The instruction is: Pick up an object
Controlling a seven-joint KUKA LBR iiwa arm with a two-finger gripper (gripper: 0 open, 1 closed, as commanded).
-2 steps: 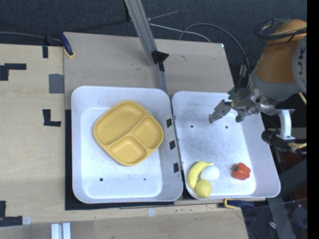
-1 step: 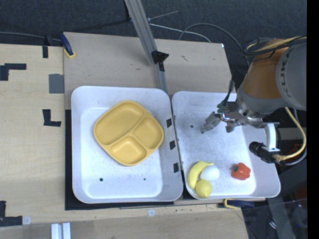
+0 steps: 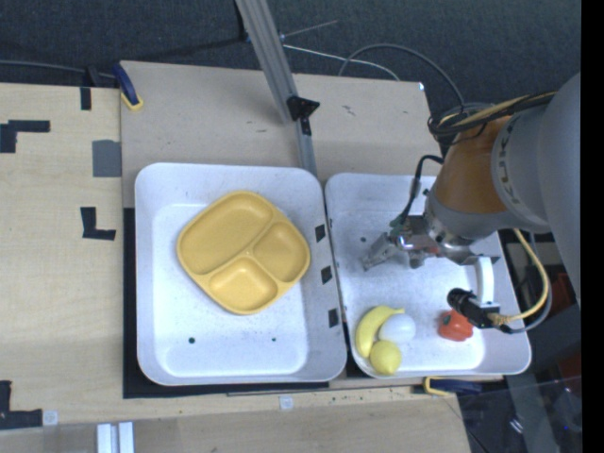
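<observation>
Operator, your inventory for this moment read as follows.

Item 1: the gripper (image 3: 382, 251) hung over the upper middle of the right bin (image 3: 351, 196), its 2 fingers spread apart and pointing left, with nothing between them.

Item 2: a banana (image 3: 373, 322) lay at that bin's lower left, curved around a white egg-shaped object (image 3: 398, 328) that touched it.

Item 3: a lemon (image 3: 385, 356) sat just below the banana, against the bin's lower rim.

Item 4: a small red object (image 3: 455, 326) rested near the lower right, well apart from the fingers.

Item 5: the left bin (image 3: 156, 253) held 1 yellow divided plate (image 3: 243, 251) with 3 compartments, set in its upper half.

Item 6: you had the grey arm with its orange band (image 3: 467, 173) reaching in from the right.
</observation>
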